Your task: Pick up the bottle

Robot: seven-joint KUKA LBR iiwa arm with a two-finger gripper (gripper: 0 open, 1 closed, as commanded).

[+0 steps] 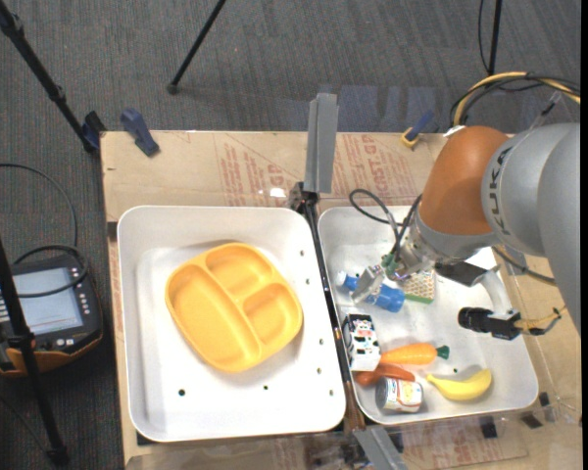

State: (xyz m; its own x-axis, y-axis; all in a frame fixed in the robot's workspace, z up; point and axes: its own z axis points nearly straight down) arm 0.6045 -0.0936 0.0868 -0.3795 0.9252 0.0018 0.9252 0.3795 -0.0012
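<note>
The bottle (389, 299) is blue and lies on its side in the left half of the right bin (521, 360); a second blue piece (349, 282) sticks out to the left of it. My gripper (374, 282) is down over the bottle's middle, reaching in from the right under the orange band, and it hides the part between the two blue pieces. The view does not reveal whether the bottle is gripped.
Toward the right bin's front lie a black-and-white carton (361, 336), a carrot (409, 354), a banana (461, 384) and a small can (400, 393). A speckled white item (423, 284) lies just right of the gripper. A yellow divided plate (235, 305) sits in the left bin (142, 262).
</note>
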